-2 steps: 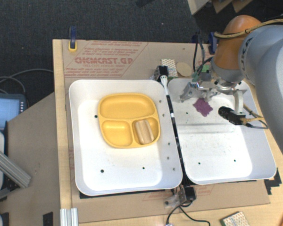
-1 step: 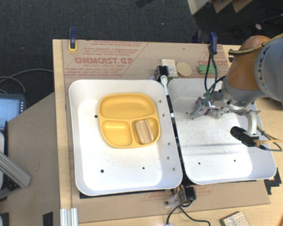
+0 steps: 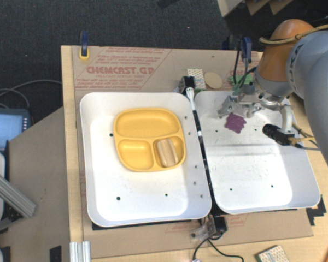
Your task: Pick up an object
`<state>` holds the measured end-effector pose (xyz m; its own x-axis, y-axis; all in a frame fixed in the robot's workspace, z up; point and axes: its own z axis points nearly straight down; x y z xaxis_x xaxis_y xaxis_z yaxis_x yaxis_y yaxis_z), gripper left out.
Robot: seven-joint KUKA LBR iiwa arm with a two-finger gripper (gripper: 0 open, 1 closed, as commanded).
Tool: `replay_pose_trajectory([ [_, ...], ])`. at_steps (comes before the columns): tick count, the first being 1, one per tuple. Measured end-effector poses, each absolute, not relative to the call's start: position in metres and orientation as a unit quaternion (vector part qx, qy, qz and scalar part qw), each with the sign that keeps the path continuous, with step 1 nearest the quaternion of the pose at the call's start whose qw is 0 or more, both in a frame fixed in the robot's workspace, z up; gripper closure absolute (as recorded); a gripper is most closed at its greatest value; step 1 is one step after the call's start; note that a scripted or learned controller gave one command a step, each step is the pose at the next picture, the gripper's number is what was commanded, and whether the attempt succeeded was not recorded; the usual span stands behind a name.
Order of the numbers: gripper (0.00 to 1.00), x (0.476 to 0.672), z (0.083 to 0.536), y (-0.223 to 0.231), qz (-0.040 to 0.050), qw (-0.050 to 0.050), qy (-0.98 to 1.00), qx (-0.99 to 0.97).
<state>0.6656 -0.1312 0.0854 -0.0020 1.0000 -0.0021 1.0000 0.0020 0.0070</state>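
Candidate target: small purple lump (image 3: 236, 123), in the right bin (image 3: 262, 184), far half, a bit toward the wall shared with the other bin. It looks to be resting on the bin floor, not lifted.

Gripper (image 3: 239, 109) sits directly over it, at the lump's far edge. The fingers (image 3: 224, 108) look spread apart, one out to each side of the lump, with nothing clamped between them. Can't tell from this angle whether the tips are down at floor level or hovering above.

Arm (image 3: 311, 64) comes in from the right, orange band (image 3: 281, 42) above the wrist, wrist pointing down into the bin.

Nothing else loose in the right bin that I can make out, just dark specks on the floor.

Left bin (image 3: 136, 201): yellow divided tray (image 3: 147, 123), three compartments, with a tan block (image 3: 165, 152) lying in the near-right one. It's well apart from the gripper, so not the target on this try.

Both bins sit on a brown tabletop (image 3: 131, 67) with red print on it.

Progress, my read:
- Approach is done: gripper is lined up over the purple lump.
- Grasp not yet made.
- Lift not yet made.

Left to do: get the tips down either side of the lump if they aren't already, close, raise, then check it comes up. The lump is small and irregular, and sits slightly nearer than the gripper centre, so a miss or a pinch-out is plausible.
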Motion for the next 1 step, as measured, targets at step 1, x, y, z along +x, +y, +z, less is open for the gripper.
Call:
replay_pose_trajectory([
  [1, 0.00, 0.6061, 0.0849, -0.2074, -0.0026, -0.001, 0.704, 0.710],
])
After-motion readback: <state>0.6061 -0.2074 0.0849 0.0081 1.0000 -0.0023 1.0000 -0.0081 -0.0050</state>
